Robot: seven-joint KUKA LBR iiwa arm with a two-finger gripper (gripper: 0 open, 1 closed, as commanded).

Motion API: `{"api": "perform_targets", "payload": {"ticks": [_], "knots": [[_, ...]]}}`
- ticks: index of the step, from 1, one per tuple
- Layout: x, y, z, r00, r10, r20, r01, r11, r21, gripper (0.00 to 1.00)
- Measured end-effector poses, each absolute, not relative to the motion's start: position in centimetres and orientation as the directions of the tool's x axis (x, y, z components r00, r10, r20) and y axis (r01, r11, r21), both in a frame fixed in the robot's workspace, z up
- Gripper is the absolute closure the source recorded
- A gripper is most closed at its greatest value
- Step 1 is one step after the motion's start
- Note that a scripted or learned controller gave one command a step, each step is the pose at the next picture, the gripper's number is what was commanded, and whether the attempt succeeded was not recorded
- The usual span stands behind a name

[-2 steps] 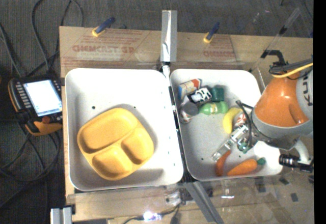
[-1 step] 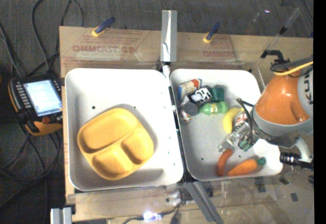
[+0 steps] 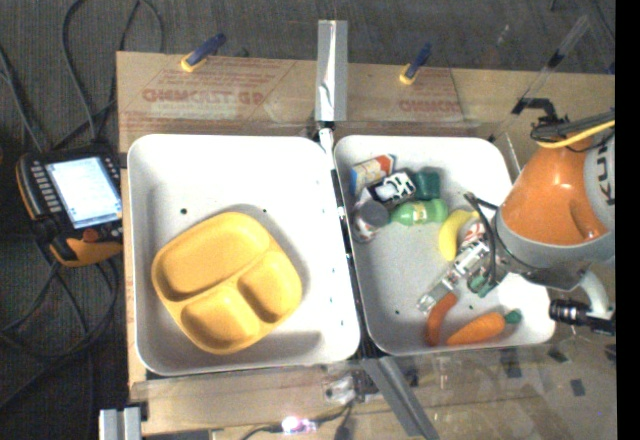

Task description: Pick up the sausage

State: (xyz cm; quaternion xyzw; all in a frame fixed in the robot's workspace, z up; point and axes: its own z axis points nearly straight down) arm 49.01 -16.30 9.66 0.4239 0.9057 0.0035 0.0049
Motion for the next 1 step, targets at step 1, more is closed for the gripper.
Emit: {"api": "perform_targets", "payload": {"ticks": [1], "knots": [[49.01,-16.3,9.66,-0.64,0.768,-0.006,0.768,0.641,0.01,0.0]]}}
